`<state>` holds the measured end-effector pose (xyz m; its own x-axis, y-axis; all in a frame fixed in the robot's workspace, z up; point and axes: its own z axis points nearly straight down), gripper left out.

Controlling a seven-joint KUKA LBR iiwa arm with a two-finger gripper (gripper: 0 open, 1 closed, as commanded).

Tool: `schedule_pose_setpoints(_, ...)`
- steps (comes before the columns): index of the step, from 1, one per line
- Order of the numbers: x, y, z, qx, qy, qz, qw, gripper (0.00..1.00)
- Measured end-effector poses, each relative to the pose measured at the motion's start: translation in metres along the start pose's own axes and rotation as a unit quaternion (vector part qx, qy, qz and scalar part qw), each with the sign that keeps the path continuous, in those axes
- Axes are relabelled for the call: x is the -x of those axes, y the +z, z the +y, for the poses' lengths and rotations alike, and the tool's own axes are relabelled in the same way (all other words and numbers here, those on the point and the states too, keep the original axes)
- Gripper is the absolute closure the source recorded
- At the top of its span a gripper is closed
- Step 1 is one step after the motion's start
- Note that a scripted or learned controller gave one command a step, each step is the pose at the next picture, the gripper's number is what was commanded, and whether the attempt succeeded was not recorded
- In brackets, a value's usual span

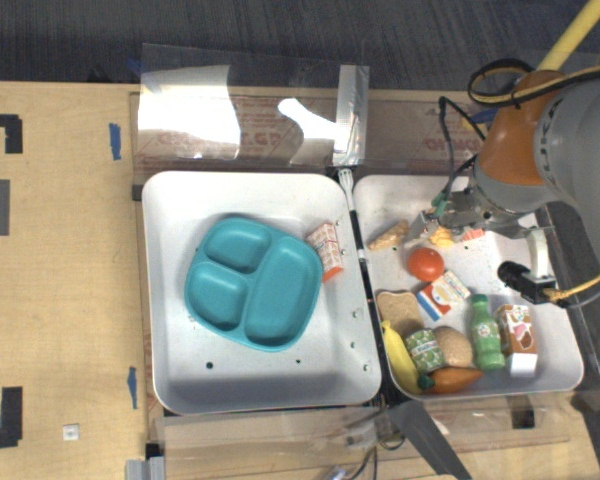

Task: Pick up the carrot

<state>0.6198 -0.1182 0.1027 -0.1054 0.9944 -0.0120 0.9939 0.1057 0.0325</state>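
The carrot (457,378) is orange and lies flat against the near wall of the right bin (565,363), just in front of a green can (422,351) and a tan roll (456,346). My gripper (450,215) reaches in from the right and hangs low over the far part of that bin, above a small yellow item (441,236). It is well away from the carrot, with a tomato (427,263) and a small carton (446,296) lying in between. Nothing shows in its grasp.
Around the carrot lie a banana (400,360), a green bottle (485,333) and a juice box (518,329). A bread slice (400,309) and a tan pastry (388,236) lie further back. The left bin (180,368) holds a teal divided plate (252,283) and a small packet (326,248).
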Motion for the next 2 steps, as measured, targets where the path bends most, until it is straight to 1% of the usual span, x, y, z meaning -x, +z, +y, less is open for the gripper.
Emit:
schedule_pose_setpoints(1,0.001,0.001,0.032,-0.031,0.116,0.001,0.9927,0.00)
schedule_pose_setpoints(2,-0.005,0.008,0.046,-0.025,0.351,-0.001,0.9361,0.00)
